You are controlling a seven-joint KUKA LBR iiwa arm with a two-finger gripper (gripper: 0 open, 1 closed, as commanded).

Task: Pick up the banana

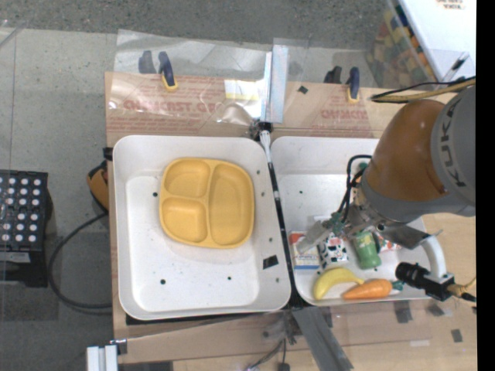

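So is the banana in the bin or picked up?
In the bin. The banana lies on the right bin's floor beside the carrot.

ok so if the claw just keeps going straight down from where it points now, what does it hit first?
Probably the small black-and-white item, not the banana, which lies nearer the bin's front edge. The claw sits above the clutter; depth is unclear from this slanted view.

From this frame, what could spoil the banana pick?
1. The banana lies against the carrot, so the claw may catch or nudge the carrot instead.
2. A green bottle and a small black-and-white toy crowd the space just above the banana; a descent could knock them.
3. The banana sits close to the right bin's front wall, leaving little room on that side.
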